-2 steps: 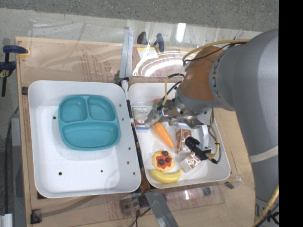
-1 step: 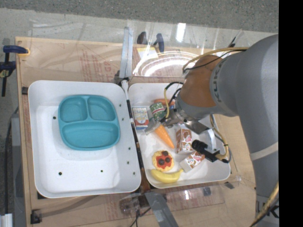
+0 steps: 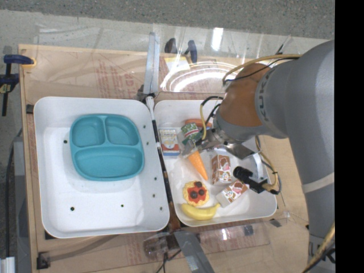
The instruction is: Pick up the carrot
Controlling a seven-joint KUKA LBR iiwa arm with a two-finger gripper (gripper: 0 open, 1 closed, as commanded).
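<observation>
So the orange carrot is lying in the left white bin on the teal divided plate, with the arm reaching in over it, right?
Not quite. The camera view shows the orange carrot lying in the right white bin, among the other toy foods, beside a yellow banana. The teal divided plate sits alone in the left white bin. The grey arm does reach in over the carrot.

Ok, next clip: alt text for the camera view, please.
The grey arm reaches over the right bin, its wrist just above an orange carrot lying among a banana and snack packets. The left bin holds a teal divided plate.
</observation>
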